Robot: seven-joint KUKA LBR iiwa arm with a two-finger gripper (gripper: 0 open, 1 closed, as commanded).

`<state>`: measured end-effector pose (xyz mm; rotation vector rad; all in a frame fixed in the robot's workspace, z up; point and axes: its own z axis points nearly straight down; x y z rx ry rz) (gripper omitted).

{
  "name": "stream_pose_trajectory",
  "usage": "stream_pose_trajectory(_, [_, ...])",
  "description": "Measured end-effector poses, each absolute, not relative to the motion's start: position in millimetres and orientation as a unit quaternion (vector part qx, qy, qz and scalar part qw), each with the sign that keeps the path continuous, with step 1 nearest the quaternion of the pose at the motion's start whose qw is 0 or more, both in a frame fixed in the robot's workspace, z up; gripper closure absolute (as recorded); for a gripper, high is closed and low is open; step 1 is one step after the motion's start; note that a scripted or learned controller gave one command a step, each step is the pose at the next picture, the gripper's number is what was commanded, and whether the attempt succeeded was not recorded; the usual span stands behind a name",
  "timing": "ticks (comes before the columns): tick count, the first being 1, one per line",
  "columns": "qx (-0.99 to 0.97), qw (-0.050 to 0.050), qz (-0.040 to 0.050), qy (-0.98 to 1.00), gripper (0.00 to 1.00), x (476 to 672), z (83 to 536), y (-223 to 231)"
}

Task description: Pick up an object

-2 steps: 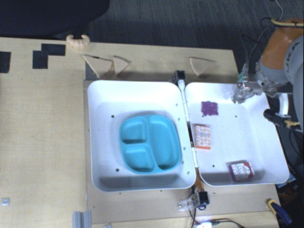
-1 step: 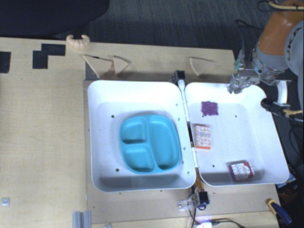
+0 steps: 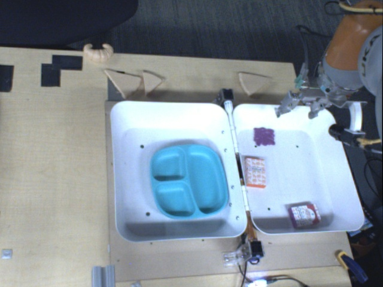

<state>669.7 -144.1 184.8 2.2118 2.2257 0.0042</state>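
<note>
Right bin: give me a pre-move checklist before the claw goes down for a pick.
1. Targets present in right bin: purple piece, orange-and-white packet, dark red packet. Ok.
2. Targets apart from each other: ok.
3. Claw above a target: not ok, it hangs at the bin's far rim.
4. Claw carrying nothing: ok.
5. Dark red packet clear of the near wall: cannot tell.

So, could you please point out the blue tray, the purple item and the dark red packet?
blue tray (image 3: 190, 181): camera view, central divider.
purple item (image 3: 264, 136): camera view, its middle.
dark red packet (image 3: 303, 214): camera view, its middle.
</note>
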Motion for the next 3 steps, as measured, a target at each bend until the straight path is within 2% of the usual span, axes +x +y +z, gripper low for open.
stream_pose_trajectory(1, [0.706, 0.002, 0.0010, 0.708, 0.00, 586.3, 86.7, -171.5])
stream_pose_trajectory(2, [0.707, 0.003, 0.0028, 0.708, 0.00, 526.1, 87.4, -121.3])
stream_pose_trajectory(3, [0.706, 0.006, 0.0045, 0.708, 1.00, 528.3, 99.0, -121.6])
